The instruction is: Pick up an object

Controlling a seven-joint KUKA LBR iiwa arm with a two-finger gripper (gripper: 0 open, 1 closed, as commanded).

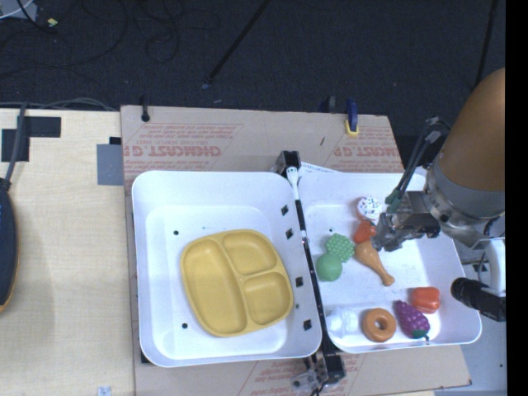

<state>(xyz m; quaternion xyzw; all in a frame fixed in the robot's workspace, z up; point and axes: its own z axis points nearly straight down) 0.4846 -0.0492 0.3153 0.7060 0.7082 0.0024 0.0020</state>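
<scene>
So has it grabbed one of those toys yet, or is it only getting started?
Only getting started, it seems. Nothing looks lifted: the doughnut, grapes, green toy and drumstick all lie in the right bin. The tool is low over that bin, at the drumstick's upper end beside a small orange piece. Whether it grips anything is unclear. The actual lift is left.

A pale wooden bench [66, 287] filled the lower part of the frame. A brown cardboard sheet [247, 139] lay flat on it, centre to right. Two shallow white bins sat side by side on the cardboard: the left bin [157, 221] and the right bin [458, 283].
</scene>
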